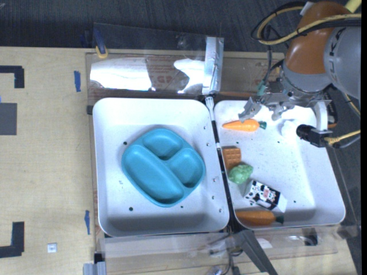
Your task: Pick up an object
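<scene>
Grey arm poised, seemingly, above carrot.

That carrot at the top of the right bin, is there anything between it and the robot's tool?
Nothing visible stands between them. The tool hangs just above the carrot, which lies alone at the far end of the right bin. The green toy and the other items lie nearer the camera, apart from it.
</scene>
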Controlling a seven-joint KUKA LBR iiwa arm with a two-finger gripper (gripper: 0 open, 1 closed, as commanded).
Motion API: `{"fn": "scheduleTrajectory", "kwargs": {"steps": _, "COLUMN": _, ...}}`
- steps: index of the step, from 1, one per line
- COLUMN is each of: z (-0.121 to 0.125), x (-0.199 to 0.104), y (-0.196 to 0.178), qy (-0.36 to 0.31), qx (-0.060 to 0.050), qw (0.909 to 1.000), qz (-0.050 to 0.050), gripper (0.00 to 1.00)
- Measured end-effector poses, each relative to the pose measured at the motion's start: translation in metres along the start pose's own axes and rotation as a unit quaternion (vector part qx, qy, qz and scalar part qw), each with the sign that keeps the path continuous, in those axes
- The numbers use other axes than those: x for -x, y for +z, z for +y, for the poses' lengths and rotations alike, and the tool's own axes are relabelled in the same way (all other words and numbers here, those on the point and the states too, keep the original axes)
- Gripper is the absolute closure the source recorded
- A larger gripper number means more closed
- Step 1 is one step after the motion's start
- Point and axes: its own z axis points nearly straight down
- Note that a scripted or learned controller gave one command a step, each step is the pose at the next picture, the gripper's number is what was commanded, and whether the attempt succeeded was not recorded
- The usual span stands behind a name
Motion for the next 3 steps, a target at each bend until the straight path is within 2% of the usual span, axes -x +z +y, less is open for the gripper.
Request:
{"fn": "scheduleTrajectory", "kwargs": {"steps": 1, "z": 0.024, "x": 0.017, "y": 0.082, "qy": -0.076, "qx": 0.006, "qw": 0.9971, "qz": -0.002, "gripper": 0.00}}
{"fn": "scheduleTrajectory", "kwargs": {"steps": 2, "z": 0.022, "x": 0.018, "y": 0.075, "qy": -0.076, "qx": 0.002, "qw": 0.9971, "qz": -0.001, "gripper": 1.00}}
{"fn": "scheduleTrajectory", "kwargs": {"steps": 3, "z": -0.012, "x": -0.056, "y": -0.031, "qy": -0.123, "qx": 0.004, "qw": 0.9924, "qz": 0.000, "gripper": 1.00}}
